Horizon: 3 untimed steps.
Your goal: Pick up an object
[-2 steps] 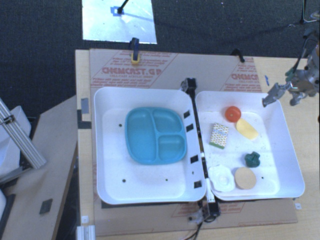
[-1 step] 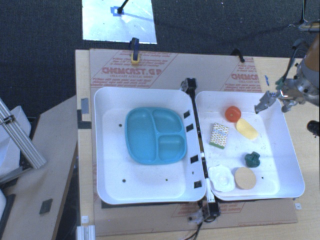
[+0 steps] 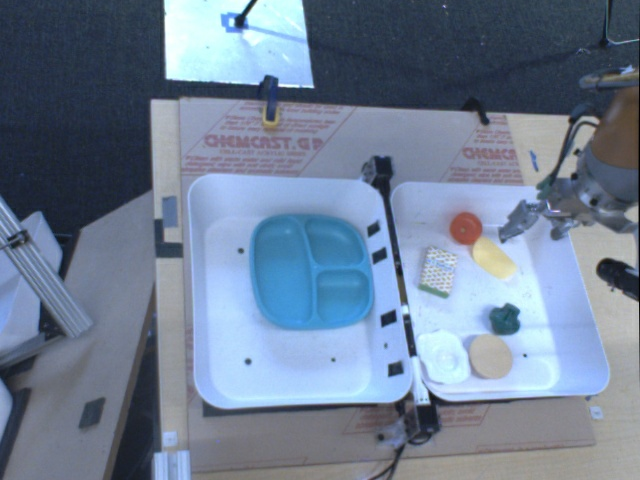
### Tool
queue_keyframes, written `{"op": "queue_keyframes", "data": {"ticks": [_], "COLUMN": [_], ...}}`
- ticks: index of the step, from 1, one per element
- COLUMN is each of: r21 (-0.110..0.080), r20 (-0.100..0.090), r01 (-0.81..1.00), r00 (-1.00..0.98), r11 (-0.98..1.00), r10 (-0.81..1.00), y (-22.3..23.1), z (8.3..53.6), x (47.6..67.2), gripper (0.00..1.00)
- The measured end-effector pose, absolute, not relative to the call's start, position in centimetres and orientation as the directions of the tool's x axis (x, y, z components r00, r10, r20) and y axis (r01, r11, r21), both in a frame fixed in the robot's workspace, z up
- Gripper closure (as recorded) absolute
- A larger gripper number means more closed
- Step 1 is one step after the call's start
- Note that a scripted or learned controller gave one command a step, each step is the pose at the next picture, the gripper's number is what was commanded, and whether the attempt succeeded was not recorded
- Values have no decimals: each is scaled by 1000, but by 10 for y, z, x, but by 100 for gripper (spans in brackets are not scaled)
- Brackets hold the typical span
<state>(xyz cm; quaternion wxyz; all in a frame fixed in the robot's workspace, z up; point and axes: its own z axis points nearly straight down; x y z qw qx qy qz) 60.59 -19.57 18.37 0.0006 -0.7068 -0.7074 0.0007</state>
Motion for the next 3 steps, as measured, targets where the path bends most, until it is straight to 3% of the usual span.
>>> {"op": "queue_keyframes", "data": {"ticks": [1,2,3], "r21": [-2,3,6], "r20": [0,-2,-2], "r01": [1000,1000,1000], "r00": [-1,-2,0], "r11": [1,2,0], "r10": [1000,1000,1000], "y": [-197,-197,-203], "z": [121,135,184], "x": [605,606,601], "gripper": [0,100,100]}}
